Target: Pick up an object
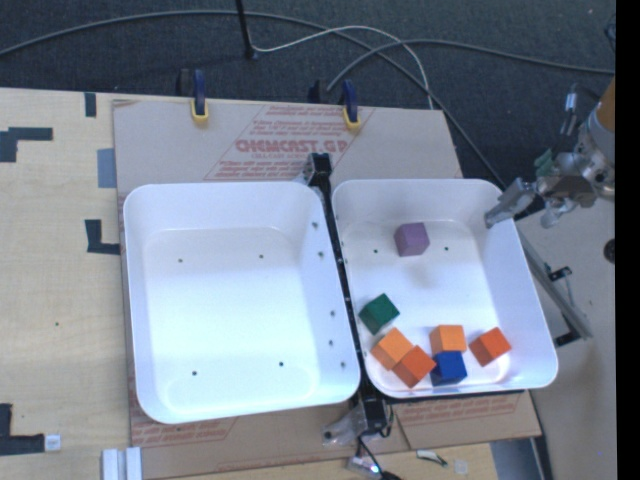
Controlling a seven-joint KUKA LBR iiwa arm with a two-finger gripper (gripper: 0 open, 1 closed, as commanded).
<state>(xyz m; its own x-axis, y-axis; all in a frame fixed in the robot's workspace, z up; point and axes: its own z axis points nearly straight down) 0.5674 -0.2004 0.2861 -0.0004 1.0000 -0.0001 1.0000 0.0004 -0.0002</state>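
The end effector [508,206] hangs at the right edge of the view, just over the upper right rim of the right bin [520,268]. Its grey fingers point left and down toward the bin, and whether they are apart or together I cannot tell; nothing shows between them.

Nearest to it inside the right bin, a purple cube [411,238] sits alone in the upper middle of the floor, well apart from the rest. Lower down, a green cube [379,312] lies near the bin's left wall. Along the bottom wall is a cluster: two orange blocks [403,356] touching each other at the left, an orange cube [448,339] just beside them with a blue cube [449,367] touching its lower side, and another orange cube [490,346] a little to the right.

The left bin [140,298] adjoins the right one, a black strip between them. Both stand on a cardboard sheet [280,133] held to the tabletop [50,268] by two yellow-tipped clamps [200,98].
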